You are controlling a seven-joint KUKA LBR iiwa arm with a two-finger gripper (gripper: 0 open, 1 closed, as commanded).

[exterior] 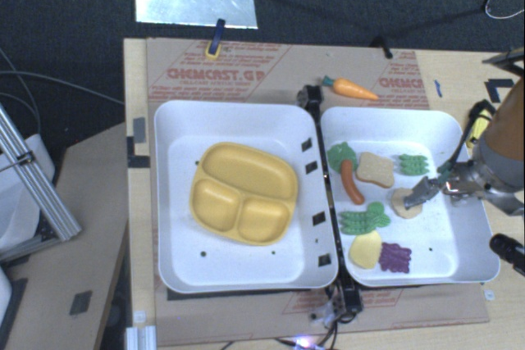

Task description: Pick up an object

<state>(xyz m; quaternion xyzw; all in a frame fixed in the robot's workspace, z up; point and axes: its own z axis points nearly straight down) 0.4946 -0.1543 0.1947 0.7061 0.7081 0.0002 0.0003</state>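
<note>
Camera view, nearest edge first: the right bin (472, 258) holds a bumpy purple grape cluster (395, 257) touching a smooth yellow lump (366, 249), with a knobbly green vegetable piece (364, 219) just behind. Further in, the pincer (420, 194) sits low over a flat tan disc (404, 204); whether its fingers are spread or closed on anything I cannot tell, as it is dark and small. A likely failure is the tips sliding off the thin, flat disc, or nudging it against the toast slice (376, 170) close by. Beyond lie a glossy red sausage (352, 181), leafy greens (340, 152) and a ridged green piece (413, 164). The left bin (176, 176) carries a moulded yellow divided plate (244, 193); a carrot (349, 88) rests on the cardboard-covered worktop (271, 74) farthest back.
</note>
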